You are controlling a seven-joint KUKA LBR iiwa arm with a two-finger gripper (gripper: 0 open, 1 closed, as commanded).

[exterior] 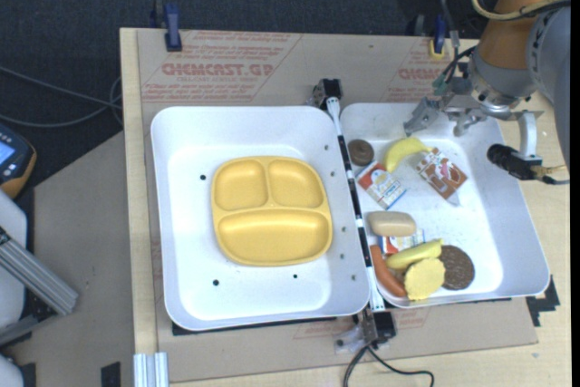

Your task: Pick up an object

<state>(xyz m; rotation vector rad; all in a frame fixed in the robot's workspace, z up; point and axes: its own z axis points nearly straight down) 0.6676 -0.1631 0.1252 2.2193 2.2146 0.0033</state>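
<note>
My gripper (444,117) hangs over the far edge of the right bin (517,222), fingers spread open with nothing between them. Just below it lie a small yellow banana (403,151) and a red-and-white packet (441,174). A brown round piece (361,150) and a blue-and-white packet (382,187) sit by the bin's left wall. Nearer the front are a beige roll (391,223), a yellow-green piece (415,254), a yellow slice (424,278), a brown cookie (456,267) and an orange sausage-like piece (386,275).
The left bin (181,159) holds a yellow divided plate (270,210). A black clip (328,91) sits where the two bins meet at the back. A dark cable end (512,160) hangs from the wrist over the right bin's right side.
</note>
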